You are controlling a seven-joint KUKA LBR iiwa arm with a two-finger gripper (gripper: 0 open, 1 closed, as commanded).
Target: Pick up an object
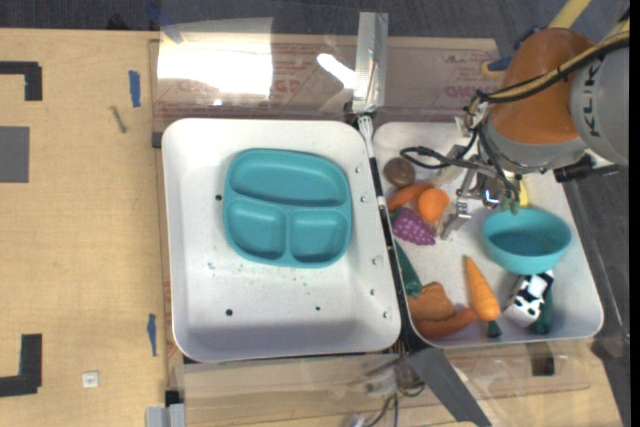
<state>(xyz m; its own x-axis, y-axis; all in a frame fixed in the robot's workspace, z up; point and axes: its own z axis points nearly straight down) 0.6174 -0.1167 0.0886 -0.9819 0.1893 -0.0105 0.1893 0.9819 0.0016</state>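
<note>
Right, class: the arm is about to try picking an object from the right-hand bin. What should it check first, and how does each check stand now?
1. Gripper is over the right bin: ok.
2. A target lies close by: ok, the orange ball and purple grapes sit just beside it.
3. Fingers open and nothing held: cannot tell, cables and the wrist obscure them.
4. Target stands clear of neighbours: not ok, the ball, grapes and brown piece crowd together.
5. Teal bowl leaves room for the descent: cannot tell.
6. Easier option available: ok, the carrot lies apart.
</note>
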